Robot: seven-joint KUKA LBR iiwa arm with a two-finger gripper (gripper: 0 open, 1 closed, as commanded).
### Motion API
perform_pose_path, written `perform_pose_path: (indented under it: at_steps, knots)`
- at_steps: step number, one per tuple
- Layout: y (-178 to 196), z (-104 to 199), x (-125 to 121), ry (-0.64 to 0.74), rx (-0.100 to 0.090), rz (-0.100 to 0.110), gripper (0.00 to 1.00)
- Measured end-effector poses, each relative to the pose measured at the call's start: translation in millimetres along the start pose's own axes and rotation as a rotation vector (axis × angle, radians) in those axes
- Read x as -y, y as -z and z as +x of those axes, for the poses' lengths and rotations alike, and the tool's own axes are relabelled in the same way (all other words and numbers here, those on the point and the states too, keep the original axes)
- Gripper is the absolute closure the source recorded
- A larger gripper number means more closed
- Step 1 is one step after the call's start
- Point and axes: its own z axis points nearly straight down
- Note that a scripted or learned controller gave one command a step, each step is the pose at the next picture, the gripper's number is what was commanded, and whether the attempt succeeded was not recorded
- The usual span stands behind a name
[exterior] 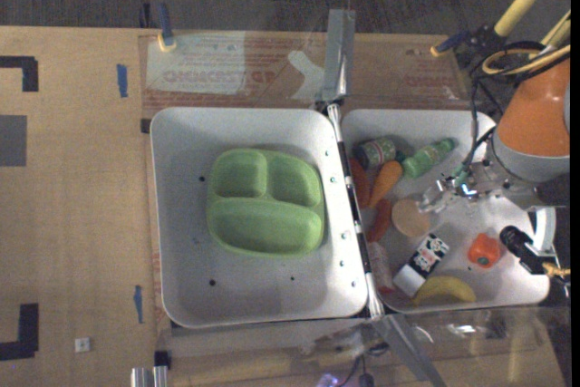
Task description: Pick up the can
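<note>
The can [380,149], with a green label and a dark end, lies on its side in the far left corner of the right bin [517,285]. My gripper [442,194] hangs over the middle of that bin, to the right of the can and a little nearer the camera, apart from it. Just below the gripper lies a round tan disc [410,218]. The grey arm with its orange band [535,118] comes in from the right.
A green bottle [428,157] lies right of the can, and a carrot [385,182] just in front of it. A small carton [424,258], a banana [444,290] and an orange piece [483,250] lie nearer the front. The left bin [181,276] holds a green divided plate [265,200].
</note>
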Motion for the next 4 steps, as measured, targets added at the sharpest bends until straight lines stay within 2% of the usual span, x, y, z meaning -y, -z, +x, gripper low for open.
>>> perform_pose_path:
  at_steps: [1,2,3,4]
  knots:
    - [-27,-25,-55,-0.076,0.006,-0.012,0.00]
    - [-20,-25,-55,-0.077,0.004,-0.007,1.00]
    - [113,13,-59,-0.065,0.001,0.000,1.00]
    - [16,-41,-65,-0.240,-0.003,0.010,1.00]
